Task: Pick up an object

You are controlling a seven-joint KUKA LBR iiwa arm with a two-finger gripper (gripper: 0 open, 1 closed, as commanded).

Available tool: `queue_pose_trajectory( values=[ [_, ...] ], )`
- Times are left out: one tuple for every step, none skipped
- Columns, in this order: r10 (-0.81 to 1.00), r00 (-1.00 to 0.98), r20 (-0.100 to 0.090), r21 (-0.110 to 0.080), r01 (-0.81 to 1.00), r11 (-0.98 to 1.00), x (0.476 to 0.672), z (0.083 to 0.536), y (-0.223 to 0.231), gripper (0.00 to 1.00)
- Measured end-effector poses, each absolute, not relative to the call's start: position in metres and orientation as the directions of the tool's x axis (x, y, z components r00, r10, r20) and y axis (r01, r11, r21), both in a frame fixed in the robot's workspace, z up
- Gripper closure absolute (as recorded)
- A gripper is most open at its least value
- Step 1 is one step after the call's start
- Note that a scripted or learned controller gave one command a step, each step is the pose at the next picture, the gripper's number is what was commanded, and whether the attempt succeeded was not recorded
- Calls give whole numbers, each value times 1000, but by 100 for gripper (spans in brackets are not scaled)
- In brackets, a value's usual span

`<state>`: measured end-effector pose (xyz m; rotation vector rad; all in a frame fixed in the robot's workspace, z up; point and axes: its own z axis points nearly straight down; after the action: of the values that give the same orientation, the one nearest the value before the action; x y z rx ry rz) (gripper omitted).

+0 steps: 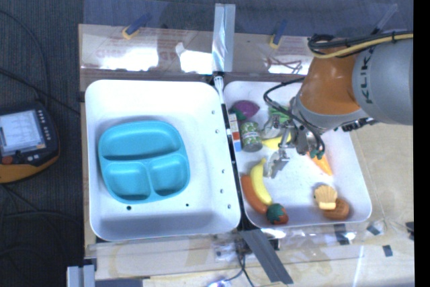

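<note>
1 fixed camera looks down at a slant from above the bench, 2 white bins mid-frame, arm entering from 3 o'clock.

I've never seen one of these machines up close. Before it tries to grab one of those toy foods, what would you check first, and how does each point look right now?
1. Gripper is over the right bin, where the toys lie: ok.
2. A target lies close: the banana is just beside the gripper: ok.
3. Nothing caught between the fingers already: cannot tell, too small and blurred.
4. Room around the target: not ok, the banana touches a sausage along its side, and a strawberry sits at their end.
5. Cables at the wrist hang clear of the toys: cannot tell.
6. Blue tray in the left bin is out of the way: ok.
</note>
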<state>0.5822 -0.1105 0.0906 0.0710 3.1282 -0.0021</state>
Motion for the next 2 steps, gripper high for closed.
queue_pose_trajectory(
  values=[
    [44, -999, -18, -4, 45, 999, 584, 103, -111, 100],
    [309, -951, -25, 5, 309, 951, 518, 93, -113, 100]
  ],
)
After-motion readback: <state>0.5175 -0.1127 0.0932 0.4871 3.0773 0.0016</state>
